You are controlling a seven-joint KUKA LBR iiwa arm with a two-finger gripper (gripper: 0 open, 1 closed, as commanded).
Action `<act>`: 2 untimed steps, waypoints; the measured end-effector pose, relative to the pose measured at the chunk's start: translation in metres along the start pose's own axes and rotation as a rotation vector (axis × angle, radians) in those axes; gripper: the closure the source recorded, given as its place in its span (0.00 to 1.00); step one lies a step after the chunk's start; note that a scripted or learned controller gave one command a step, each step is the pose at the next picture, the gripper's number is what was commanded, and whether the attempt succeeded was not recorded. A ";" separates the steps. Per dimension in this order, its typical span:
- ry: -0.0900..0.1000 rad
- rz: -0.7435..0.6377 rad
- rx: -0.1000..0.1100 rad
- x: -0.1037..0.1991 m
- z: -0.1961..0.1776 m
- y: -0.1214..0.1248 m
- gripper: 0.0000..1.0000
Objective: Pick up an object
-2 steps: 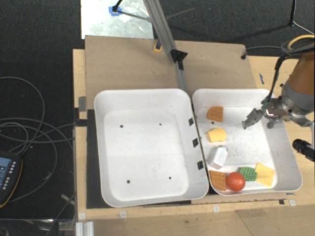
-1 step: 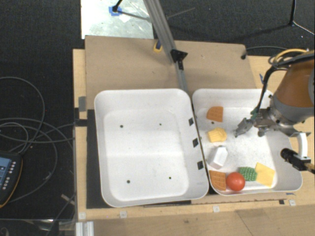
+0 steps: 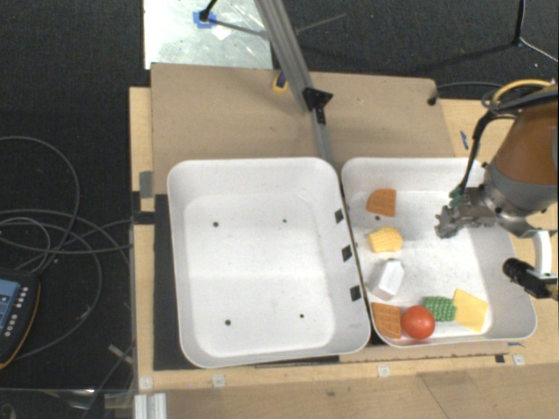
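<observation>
The right bin (image 3: 410, 171) holds several small objects: an orange-brown piece (image 3: 382, 202) near the back, a yellow chunk (image 3: 385, 239), a white block (image 3: 389, 278), an orange waffle-like piece (image 3: 386, 319), a red ball (image 3: 418, 322), a green ridged piece (image 3: 440, 307) and a yellow wedge (image 3: 470, 309). My gripper (image 3: 451, 221) hangs over the right half of that bin, to the right of the yellow chunk and apart from every object. Nothing shows between its fingers.
The left bin (image 3: 188, 182) lies beside the right one, joined by black clips (image 3: 347, 253). A grey metal pole (image 3: 288, 42) slants over the bench from the back. Cables lie on the dark floor at the left.
</observation>
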State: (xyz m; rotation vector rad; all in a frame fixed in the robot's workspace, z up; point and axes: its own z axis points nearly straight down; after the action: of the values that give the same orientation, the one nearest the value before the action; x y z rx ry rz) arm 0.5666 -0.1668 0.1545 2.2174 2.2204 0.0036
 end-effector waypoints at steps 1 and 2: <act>-0.001 -0.004 -0.004 0.003 -0.064 0.001 1.00; 0.000 -0.004 0.002 0.003 -0.055 0.002 1.00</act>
State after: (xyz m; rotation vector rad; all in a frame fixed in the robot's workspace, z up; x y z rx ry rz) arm 0.5681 -0.1638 0.2098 2.2144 2.2256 0.0008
